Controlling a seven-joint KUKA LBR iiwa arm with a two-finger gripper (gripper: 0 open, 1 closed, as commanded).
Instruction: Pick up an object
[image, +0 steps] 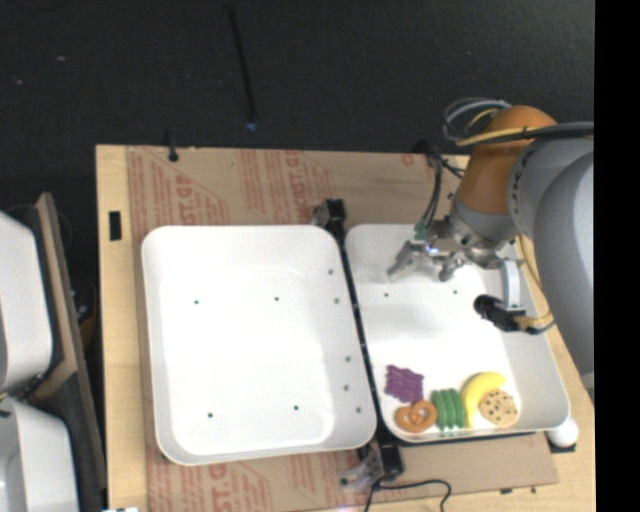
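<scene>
Currently the gripper hangs over the right bin, at about 11 o'clock from that bin's middle and close to its far rim. Its two metal fingers are splayed apart, tips pointing down toward the white floor. Nothing sits between them, and whether the tips touch the floor cannot be told. The grey arm, with its orange band, reaches in from 3 o'clock.

All the small toy items cluster at 6 o'clock in the right bin, against its near rim and well apart from the gripper. A purple piece lies at the cluster's 10 o'clock corner. Just below it, at 7 o'clock, rests an orange ring-shaped piece. A green ribbed piece lies touching the orange one on its 3 o'clock side. A yellow piece sits at the cluster's 2 o'clock, and a round tan cookie with dark chips leans against it at 4 o'clock.

The left bin lies at 9 o'clock from the right one, their long rims touching. Both rest on a brown board with red print.
</scene>
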